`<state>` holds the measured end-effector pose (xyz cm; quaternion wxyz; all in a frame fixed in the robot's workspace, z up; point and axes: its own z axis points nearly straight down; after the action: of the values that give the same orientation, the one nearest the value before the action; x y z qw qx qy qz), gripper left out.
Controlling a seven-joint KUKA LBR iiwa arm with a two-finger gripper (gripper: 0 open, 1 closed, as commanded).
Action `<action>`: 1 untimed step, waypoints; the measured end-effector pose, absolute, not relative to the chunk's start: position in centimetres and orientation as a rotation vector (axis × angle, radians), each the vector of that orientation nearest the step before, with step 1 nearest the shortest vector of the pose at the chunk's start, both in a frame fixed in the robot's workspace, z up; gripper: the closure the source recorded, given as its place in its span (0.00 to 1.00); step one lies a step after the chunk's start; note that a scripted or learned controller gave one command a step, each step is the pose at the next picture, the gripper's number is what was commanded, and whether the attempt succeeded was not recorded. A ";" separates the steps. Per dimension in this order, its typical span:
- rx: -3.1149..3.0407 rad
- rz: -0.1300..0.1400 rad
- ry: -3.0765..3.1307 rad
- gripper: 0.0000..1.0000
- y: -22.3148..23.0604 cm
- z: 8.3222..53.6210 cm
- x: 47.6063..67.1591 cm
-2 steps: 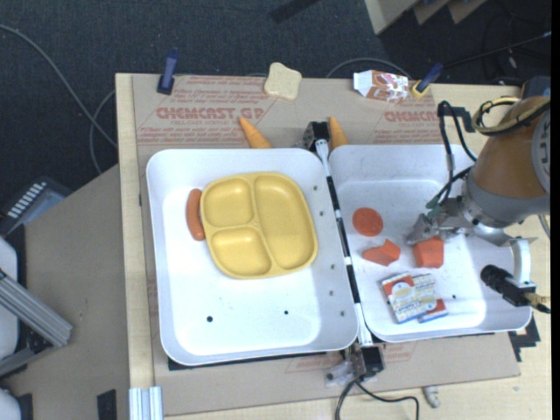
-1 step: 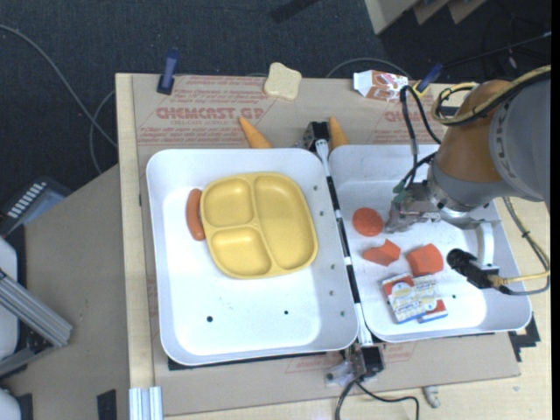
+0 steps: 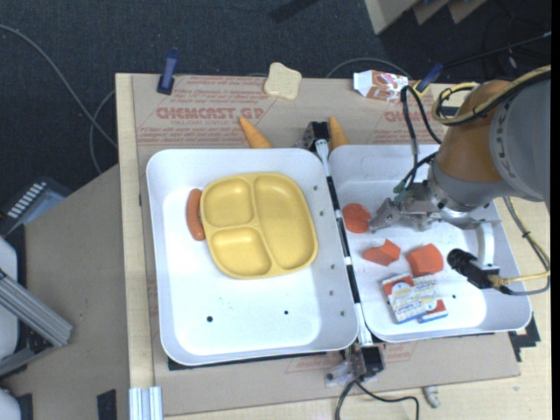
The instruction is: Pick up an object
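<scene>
The tabletop (image 3: 201, 112) carries two white bins side by side. In the left bin (image 3: 175, 304) lie a yellow divided plate (image 3: 258, 224) and, at its nine o'clock, a sausage (image 3: 194, 213). My jaws (image 3: 385, 217) hang low over the right bin (image 3: 499, 309); whether they are spread, I cannot tell. At their nine o'clock sits an orange chunk (image 3: 355, 217); toward six o'clock, two more orange pieces (image 3: 381, 253) (image 3: 424, 260) and a small packet (image 3: 413, 297).

The bench (image 3: 140, 234) carries two white bins (image 3: 254, 322) and a bread slice (image 3: 283, 80).
</scene>
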<state>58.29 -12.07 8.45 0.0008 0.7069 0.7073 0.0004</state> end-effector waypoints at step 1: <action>2.223 -0.002 2.222 0.00 -13.5 8.4 53.6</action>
<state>53.64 -13.49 8.43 -0.0007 0.7074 0.7068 -0.0006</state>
